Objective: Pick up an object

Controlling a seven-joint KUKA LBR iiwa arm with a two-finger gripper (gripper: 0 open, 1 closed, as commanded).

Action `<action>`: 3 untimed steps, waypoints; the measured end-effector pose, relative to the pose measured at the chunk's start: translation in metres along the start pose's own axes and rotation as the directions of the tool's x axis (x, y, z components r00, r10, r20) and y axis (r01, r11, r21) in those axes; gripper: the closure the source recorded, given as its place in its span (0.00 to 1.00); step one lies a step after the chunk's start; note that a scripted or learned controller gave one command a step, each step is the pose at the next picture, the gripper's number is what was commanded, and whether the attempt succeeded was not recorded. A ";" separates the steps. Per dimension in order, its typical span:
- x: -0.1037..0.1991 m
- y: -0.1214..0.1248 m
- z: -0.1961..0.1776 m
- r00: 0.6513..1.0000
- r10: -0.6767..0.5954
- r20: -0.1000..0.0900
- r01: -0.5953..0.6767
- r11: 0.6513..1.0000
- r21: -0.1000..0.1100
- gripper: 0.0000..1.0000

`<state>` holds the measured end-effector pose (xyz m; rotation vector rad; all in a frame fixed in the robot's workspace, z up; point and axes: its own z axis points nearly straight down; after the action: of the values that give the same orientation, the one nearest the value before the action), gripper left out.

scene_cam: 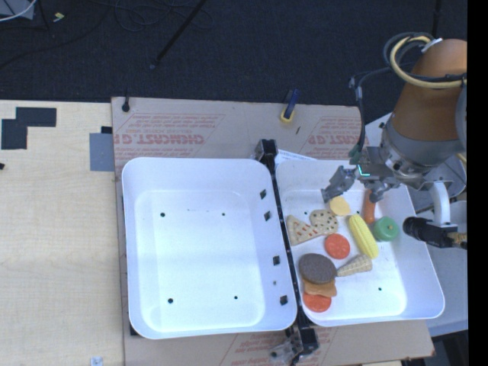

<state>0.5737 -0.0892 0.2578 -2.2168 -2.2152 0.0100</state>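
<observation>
The right bin [415, 296] holds several toy foods. A small yellow piece [340, 205] and an orange carrot [369, 210] lie at its back. Near them are a yellow corn cob [363, 235], a green round piece [386, 229], a red slice [337, 245], a spotted cracker [323, 219] and a pale wedge [300, 231]. Toward the front sit a brown patty [316, 268] and a cone [355, 265]. My gripper [355, 188] hangs open over the bin's back, just above the yellow piece and the carrot, with nothing between its fingers [335, 181].
The left bin [137, 204] stands beside the right one, with a black divider strip [276, 227] between them. A black cylinder [427, 232] juts over the right bin's right rim. A blue and yellow clip [289, 107] sits on the cardboard behind the bins.
</observation>
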 end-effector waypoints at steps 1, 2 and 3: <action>-0.053 -0.016 0.149 1.000 0.004 -0.002 -0.004 1.000 0.013 0.00; -0.047 0.036 0.173 1.000 -0.001 0.001 0.001 1.000 -0.008 0.00; -0.036 -0.031 0.172 1.000 0.002 -0.001 -0.002 1.000 -0.004 0.00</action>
<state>0.5408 -0.1252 0.0856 -2.2208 -2.2150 0.0044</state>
